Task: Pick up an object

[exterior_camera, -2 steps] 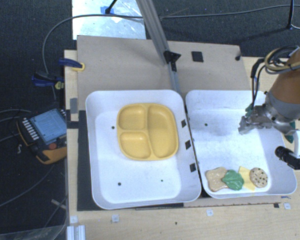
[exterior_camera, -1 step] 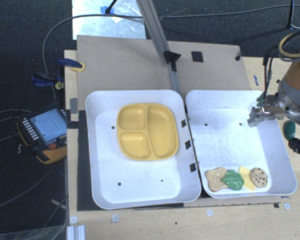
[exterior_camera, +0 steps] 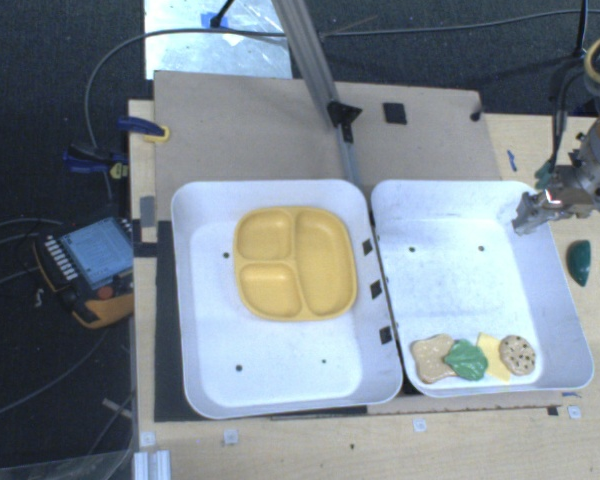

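Note:
Along the near edge of the right bin (exterior_camera: 450, 268) lie several small food-shaped items: a tan bone-shaped biscuit (exterior_camera: 431, 358), a green leafy piece (exterior_camera: 467, 360), a yellow wedge (exterior_camera: 493, 353) and a round speckled cookie (exterior_camera: 518, 354). My gripper (exterior_camera: 531, 214) hangs over the far right edge of that bin, well away from the items. Nothing shows between its fingers.
A yellow three-compartment plate (exterior_camera: 293, 264) sits in the left bin (exterior_camera: 210, 348). A dark green object (exterior_camera: 578, 262) lies on the bench just right of the right bin. Cables and a handheld unit (exterior_camera: 88, 268) lie off the bench to the left.

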Robot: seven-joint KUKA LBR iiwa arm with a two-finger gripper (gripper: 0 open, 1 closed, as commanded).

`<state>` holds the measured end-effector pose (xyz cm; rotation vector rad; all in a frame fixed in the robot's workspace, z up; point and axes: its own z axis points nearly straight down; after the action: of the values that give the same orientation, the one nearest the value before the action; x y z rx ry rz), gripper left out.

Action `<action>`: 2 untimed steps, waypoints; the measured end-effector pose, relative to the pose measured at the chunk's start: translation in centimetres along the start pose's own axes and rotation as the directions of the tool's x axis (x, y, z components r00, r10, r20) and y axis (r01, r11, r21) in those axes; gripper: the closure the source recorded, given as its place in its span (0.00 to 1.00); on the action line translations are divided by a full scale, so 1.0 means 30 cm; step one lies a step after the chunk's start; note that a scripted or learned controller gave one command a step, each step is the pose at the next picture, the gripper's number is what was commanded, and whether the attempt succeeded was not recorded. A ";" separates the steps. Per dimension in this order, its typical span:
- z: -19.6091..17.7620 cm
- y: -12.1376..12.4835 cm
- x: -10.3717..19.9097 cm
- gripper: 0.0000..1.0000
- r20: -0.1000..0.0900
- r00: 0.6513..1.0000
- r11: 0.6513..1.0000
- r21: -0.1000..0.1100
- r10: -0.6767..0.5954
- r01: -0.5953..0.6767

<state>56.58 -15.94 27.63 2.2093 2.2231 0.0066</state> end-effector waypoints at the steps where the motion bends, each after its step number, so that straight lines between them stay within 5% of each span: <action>1: 0.021 -0.020 0.209 1.00 -0.004 1.000 1.000 0.007 -0.004 0.004; 2: 0.069 -0.062 0.410 1.00 -0.005 1.000 1.000 0.008 -0.005 0.005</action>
<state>54.66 -3.66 25.51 2.2102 2.2348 0.0028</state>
